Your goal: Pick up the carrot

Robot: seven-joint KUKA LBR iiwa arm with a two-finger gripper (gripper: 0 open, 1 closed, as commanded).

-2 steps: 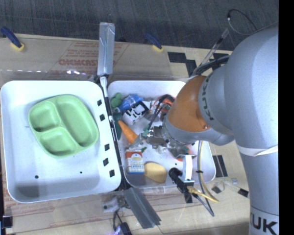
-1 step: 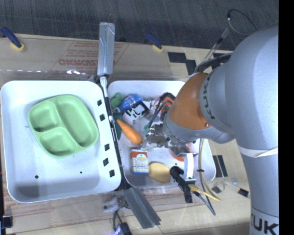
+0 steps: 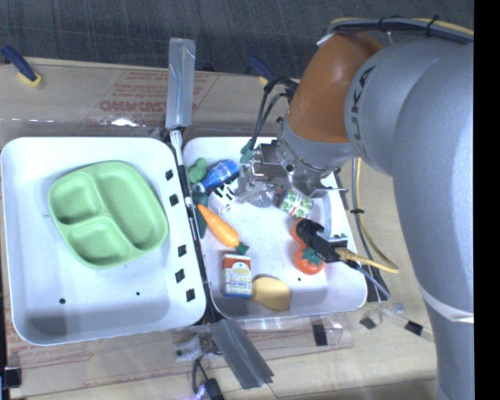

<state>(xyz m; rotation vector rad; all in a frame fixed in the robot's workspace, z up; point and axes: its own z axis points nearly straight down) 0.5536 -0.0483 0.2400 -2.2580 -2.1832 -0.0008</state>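
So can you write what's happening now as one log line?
target: carrot, right bin, loose | tool: above bin, right of carrot | left bin: green divided plate

Carrot [image 3: 217, 224] lying in right bin [image 3: 343, 294], claw [image 3: 262, 183] above it, green divided plate [image 3: 108, 213] in left bin [image 3: 33, 307]

The carrot [image 3: 217, 225] is orange, tapered, with a small green top at its lower-right end. It lies flat on the floor of the right bin [image 3: 350, 294], slanting from upper left to lower right, close to that bin's left wall
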